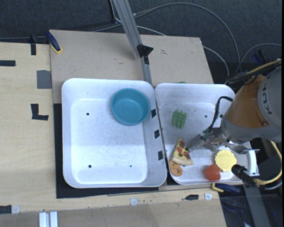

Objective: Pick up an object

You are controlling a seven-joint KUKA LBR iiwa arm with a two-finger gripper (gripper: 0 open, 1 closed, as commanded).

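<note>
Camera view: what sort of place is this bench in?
Probably a robotics lab grasping rig: two shallow white plastic bins side by side, toy food such as a plastic pizza slice, and loose cables on dark carpet.

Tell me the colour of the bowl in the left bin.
Blue; the bowl shows best in the camera view, near the left bin's far right corner.

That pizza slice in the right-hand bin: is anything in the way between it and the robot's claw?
Nothing visible is. The gripper sits just right of the pizza slice with only bare bin floor between them. The green toy lies farther back, and the yellow piece and red ball lie off to the right, outside that gap.
</note>
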